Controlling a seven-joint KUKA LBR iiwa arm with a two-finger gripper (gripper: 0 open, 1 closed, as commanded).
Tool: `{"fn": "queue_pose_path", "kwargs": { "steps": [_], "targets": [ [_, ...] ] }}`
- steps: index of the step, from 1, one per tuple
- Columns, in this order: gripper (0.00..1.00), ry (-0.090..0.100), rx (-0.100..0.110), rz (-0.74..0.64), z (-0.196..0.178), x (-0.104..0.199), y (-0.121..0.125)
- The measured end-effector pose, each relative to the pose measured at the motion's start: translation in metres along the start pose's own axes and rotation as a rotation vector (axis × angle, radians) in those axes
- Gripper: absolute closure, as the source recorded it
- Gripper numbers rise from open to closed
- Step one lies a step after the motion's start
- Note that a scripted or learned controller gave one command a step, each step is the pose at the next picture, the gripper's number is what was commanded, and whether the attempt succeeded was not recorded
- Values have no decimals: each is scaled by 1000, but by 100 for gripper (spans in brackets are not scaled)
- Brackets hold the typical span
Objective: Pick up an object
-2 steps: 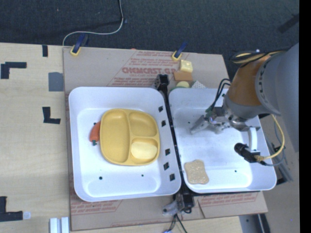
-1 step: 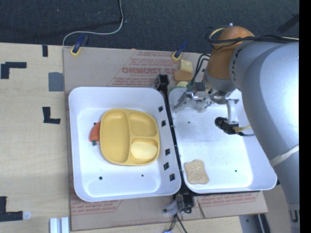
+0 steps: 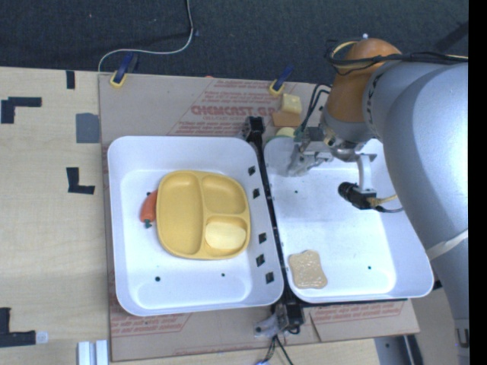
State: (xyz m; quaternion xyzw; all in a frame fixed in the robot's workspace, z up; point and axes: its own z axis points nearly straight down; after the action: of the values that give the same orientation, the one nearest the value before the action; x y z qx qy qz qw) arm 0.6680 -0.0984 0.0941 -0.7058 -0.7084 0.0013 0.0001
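Two shallow white bins sit side by side on the counter, atop a sheet of brown cardboard with red printing.

We see the left bin holding a yellow divided tray, which lies flat near the bin's middle. One of its compartments, the one at the lower right, carries a pale yellow rounded piece; the other compartments look bare. An orange-red object peeks out from under the tray's left edge, touching it, most of it hidden.

We see the right bin holding a flat tan piece, speckled like a slice of bread, lying near the bin's lower left corner, well apart from the arm.

We find the claw at the upper left corner of the right bin, low over its floor, with the orange band and the grey arm rising behind it. We cannot tell how its fingers stand, and we see nothing between them.

Just beyond that corner, on the cardboard, rest a tan block, a small yellow cube on top of it, and a pale greenish piece beside the bin's rim.
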Motion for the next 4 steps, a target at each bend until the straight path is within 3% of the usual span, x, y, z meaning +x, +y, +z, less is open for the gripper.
{"fn": "queue_pose_path", "kwargs": {
  "steps": [1, 2, 3, 4],
  "targets": [
    [0, -1, 1, 0, 1, 0, 0],
    [0, 0, 0, 3, 10, -3, -9],
    [0, 1, -1, 2, 10, -7, -1],
    [100, 0, -1, 0, 0, -6, -1]
  ]
}}
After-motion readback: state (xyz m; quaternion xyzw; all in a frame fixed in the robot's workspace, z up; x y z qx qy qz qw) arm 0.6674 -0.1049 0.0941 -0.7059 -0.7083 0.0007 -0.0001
